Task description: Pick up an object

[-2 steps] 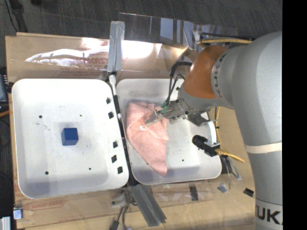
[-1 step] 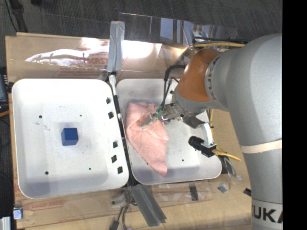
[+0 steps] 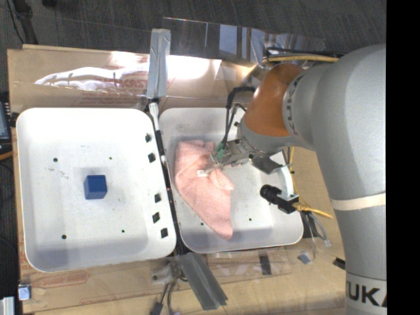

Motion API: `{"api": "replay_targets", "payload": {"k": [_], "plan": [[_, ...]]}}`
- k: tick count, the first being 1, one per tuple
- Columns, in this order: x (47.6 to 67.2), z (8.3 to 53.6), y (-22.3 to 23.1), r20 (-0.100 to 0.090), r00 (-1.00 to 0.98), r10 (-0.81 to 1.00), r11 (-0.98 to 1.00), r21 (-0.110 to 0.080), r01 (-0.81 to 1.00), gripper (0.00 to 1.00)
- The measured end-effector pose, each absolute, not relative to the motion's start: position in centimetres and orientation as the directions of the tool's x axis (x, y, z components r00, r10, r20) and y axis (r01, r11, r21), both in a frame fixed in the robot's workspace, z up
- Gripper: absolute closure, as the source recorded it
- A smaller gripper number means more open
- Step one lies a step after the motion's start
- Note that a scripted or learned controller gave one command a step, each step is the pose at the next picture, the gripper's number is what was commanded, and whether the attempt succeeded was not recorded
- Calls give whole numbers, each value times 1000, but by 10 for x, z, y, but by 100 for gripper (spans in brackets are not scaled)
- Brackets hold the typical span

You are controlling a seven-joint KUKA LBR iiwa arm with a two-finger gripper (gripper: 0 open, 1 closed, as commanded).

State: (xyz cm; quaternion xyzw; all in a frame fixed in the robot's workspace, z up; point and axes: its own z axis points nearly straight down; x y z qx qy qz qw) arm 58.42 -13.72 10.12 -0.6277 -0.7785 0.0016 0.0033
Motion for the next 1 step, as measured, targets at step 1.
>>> {"api": "replay_targets", "payload": {"k": [1], "plan": [[625,192,-66,1,-254,967,254,-1,967,100]]}}
